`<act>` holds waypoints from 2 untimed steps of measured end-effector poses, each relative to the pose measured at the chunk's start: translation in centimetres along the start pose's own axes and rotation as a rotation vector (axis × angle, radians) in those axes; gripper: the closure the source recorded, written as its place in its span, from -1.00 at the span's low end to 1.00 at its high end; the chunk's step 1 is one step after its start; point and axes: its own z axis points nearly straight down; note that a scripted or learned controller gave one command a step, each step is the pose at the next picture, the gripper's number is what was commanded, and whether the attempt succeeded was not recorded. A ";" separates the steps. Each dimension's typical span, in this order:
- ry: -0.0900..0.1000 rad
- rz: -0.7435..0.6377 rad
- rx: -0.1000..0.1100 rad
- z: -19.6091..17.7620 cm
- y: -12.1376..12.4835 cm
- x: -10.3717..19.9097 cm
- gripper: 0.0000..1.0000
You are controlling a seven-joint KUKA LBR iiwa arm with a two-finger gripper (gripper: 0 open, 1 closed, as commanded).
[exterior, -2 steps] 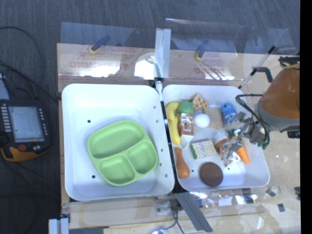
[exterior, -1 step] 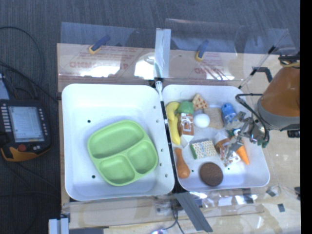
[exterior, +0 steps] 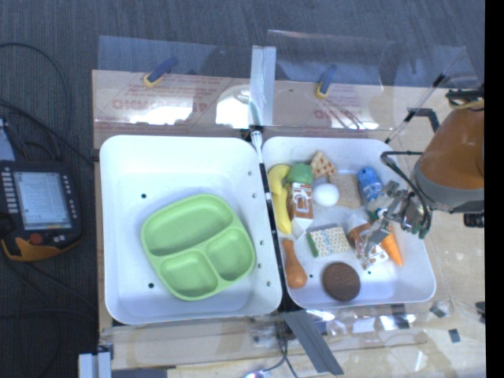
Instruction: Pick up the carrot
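One gripper (exterior: pixel 376 239) hung low in the right bin (exterior: pixel 409 286), right next to the carrot (exterior: pixel 392 248); couldn't tell if its claw was open or closed.

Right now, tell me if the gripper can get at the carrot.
Probably yes. The gripper hovers right beside the carrot at the right bin's right side, with nothing lying on top of the carrot.

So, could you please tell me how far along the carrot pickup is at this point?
Done: the pincer has reached the right bin and sits low beside the carrot. In hand: lining up on it; whether it grips the carrot can't be told. Left: a clear grasp and lift, since the carrot looks to lie on the bin floor.
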 end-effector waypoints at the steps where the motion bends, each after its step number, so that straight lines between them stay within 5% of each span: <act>1: -0.007 -0.002 -0.003 -1.5 0.3 -0.4 1.00; 2: 0.052 -0.039 -0.002 -10.3 4.3 6.0 1.00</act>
